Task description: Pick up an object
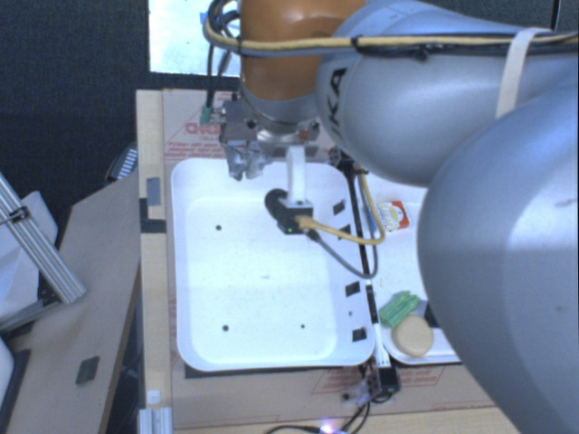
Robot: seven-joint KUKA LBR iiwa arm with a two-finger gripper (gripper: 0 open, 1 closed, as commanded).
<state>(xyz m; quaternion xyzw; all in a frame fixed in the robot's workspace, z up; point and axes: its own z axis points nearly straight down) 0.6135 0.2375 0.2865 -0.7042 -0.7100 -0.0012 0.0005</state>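
Hand above left bin's far edge, objects in right bin

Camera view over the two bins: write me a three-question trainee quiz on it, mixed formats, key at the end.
1. True or false: the gripper is over the left bin.
2. Multiple choice: what lies beside the green object in the right bin? A) a round tan object B) a blue cup C) a metal spoon
3. Fill in: the band above the arm's wrist is coloured ____.

Key: 1 true, it is over that bin's far edge. 2 A, the round tan object sits near the front edge. 3 orange.
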